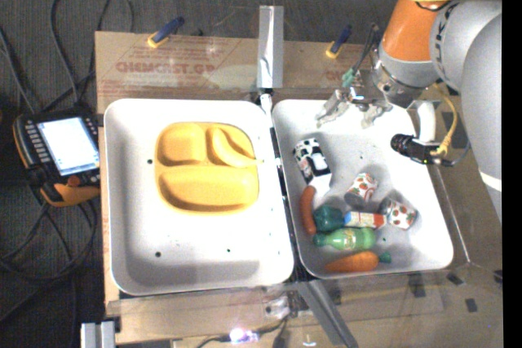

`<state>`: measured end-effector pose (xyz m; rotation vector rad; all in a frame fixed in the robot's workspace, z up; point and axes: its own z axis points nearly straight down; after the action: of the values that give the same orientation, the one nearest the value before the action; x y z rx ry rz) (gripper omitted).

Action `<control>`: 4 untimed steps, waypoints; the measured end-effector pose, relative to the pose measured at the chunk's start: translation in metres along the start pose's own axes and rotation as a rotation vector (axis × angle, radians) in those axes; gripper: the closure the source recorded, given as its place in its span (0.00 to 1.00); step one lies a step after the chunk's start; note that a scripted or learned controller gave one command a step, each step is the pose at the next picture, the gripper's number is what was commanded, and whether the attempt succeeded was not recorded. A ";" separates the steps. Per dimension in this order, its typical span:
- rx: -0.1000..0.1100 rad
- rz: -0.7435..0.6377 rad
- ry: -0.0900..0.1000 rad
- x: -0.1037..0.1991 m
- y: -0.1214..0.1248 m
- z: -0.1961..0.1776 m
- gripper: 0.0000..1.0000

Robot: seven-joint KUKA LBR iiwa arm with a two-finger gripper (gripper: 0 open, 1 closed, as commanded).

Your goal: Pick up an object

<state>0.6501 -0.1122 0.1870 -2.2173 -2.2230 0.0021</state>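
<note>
Two-finger gripper (351,112) hovers over the far edge of the right shallow white bin (432,212); fingers spread wide, nothing between them. Objects lie clustered in that bin, well apart from the gripper: black-and-white toy car (311,157), red sausage-shaped piece (307,209), dark green round toy (329,218), green plastic bottle (349,240), orange carrot toy (352,262), two red-and-white spotted cups (362,188). Left white bin (130,240) holds a yellow sectioned plastic tray (208,167).
</note>
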 end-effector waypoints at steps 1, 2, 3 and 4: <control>-0.002 -0.082 -0.001 0.016 0.002 0.093 0.00; -0.012 -0.024 0.000 0.015 -0.017 0.096 0.00; -0.011 -0.024 -0.001 0.015 -0.017 0.087 1.00; -0.011 -0.024 -0.001 0.015 -0.017 0.088 0.00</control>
<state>0.6329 -0.0976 0.0996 -2.1965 -2.2553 -0.0083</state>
